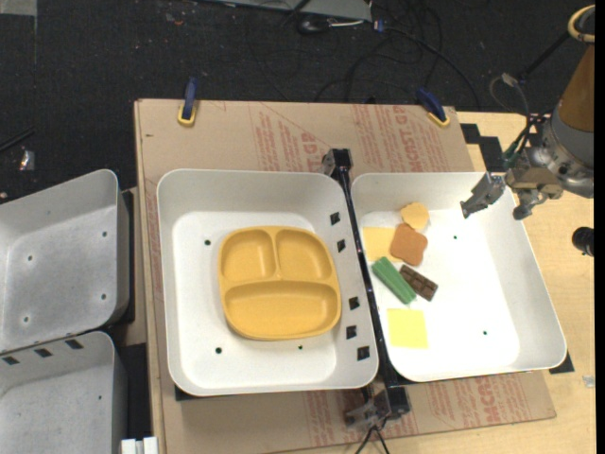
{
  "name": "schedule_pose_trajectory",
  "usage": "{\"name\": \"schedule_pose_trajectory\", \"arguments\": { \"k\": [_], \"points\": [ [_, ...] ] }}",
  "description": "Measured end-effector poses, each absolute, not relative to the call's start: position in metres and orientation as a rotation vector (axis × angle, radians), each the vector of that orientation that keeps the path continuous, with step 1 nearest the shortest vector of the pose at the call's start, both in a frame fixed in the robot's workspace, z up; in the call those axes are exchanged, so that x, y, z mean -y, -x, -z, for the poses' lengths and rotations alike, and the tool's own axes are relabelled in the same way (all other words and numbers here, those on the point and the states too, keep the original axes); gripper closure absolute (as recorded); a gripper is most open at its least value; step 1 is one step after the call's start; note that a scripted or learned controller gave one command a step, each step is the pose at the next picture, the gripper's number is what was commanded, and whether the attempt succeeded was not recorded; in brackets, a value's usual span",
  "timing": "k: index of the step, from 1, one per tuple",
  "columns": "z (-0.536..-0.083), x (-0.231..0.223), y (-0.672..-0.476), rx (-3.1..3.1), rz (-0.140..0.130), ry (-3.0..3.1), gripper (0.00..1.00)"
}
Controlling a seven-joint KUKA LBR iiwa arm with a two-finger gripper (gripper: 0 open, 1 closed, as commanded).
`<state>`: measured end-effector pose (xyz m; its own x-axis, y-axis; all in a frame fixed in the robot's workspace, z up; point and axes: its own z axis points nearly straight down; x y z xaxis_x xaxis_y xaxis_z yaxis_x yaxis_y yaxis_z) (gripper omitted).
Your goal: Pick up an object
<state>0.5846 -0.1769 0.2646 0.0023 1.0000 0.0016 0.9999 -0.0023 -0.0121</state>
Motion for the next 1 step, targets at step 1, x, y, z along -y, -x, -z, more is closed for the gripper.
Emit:
{"name": "schedule_pose_trajectory", "arguments": {
  "k": [1],
  "points": [
    [-0.2717, 0.1764, -0.5868, 2.223, -0.001, 2.221, 0.0]
  ]
}}
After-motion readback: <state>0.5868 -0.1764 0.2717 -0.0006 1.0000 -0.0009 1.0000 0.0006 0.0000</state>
